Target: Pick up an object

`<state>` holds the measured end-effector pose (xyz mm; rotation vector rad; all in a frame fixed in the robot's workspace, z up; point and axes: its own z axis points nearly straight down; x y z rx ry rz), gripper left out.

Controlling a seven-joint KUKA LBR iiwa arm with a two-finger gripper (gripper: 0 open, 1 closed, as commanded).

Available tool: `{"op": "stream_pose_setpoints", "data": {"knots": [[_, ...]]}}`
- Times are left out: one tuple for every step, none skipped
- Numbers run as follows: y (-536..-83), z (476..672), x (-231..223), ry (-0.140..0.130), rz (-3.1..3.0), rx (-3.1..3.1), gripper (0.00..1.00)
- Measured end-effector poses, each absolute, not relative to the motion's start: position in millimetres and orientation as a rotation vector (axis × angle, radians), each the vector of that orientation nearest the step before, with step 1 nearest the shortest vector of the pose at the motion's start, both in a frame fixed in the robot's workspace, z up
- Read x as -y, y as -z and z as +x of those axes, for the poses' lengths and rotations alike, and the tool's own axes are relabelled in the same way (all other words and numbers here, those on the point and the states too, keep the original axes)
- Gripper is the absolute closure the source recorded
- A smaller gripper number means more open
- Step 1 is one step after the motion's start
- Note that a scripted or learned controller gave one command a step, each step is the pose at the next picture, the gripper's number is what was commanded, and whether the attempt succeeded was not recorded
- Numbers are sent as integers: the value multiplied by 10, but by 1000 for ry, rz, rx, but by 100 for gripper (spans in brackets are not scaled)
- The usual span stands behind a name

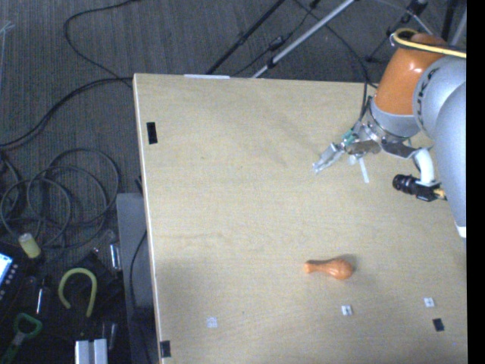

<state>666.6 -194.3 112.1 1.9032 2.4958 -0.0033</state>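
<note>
An orange, pear-shaped object [331, 268] lies on its side on the tan bench top [242, 203], toward the lower right, with its narrow neck pointing left. My gripper [342, 171] hangs over the upper right part of the bench, well above and slightly right of the object in the view. It is open: its two thin fingers [324, 160] splay apart with nothing between them. The grey arm with its orange band [402, 78] comes in from the right edge.
Small white tags [346, 309] and black marks [152, 133] dot the bench top. Cables [68, 196] and tools lie on the floor to the left. Tripod legs [318, 21] cross behind the far edge.
</note>
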Motion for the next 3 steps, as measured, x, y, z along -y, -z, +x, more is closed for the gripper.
{"op": "stream_pose_setpoints", "data": {"knots": [[-843,6686,2235,4,1537,-2737,0],[-945,6695,2231,3,1535,-2734,100],[-1658,6693,1749,-2,1642,-2676,100]]}}
